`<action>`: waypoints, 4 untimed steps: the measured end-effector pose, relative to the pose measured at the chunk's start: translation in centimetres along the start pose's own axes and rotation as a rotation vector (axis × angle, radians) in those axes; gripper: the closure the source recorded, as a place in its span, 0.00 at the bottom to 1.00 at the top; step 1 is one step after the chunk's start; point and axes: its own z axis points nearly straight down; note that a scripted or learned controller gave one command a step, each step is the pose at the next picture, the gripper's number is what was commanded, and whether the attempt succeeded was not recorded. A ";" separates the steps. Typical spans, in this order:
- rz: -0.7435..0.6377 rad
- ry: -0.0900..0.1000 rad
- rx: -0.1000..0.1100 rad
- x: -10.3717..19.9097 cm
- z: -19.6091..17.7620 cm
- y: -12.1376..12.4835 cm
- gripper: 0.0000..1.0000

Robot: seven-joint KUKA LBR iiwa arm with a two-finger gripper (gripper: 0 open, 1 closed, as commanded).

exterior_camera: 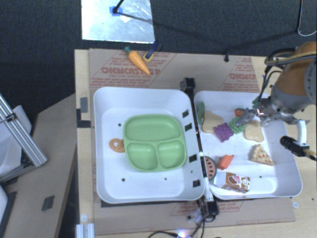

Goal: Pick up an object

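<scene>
Here, line by line:

Arm: it reaches in from the right over the right bin (292,182), with its orange band above the wrist.

Gripper: the gripper (258,112) sits low over the upper middle of the right bin.

Jaws: whether they are apart or together cannot be told; the wrist hides them.

Likely target: a green toy (237,124) lies just left of the gripper, possibly touching it, and next to a purple grape bunch (223,131).

Key relation: the green toy lies to the left and slightly toward the camera from the gripper, with its long axis running diagonally from upper right to lower left.

Nearby pieces: a tan cookie shape (212,121) is left of the grapes, a pale piece (254,133) sits just below the gripper, and a pizza slice (260,155) is further toward the near edge.

Other bin: the left bin (106,182) holds a green divided plate (153,142) and a small pretzel (117,145).

Judgement: nothing is visibly gripped, so the pick looks not yet made; crowding by neighbours could spoil a clean closure.
</scene>
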 end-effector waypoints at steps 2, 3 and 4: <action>-0.005 0.007 -0.019 0.4 0.8 0.8 1.00; -0.004 -0.002 -0.009 1.1 -5.3 0.7 1.00; -0.004 -0.002 -0.010 1.1 -10.8 0.9 1.00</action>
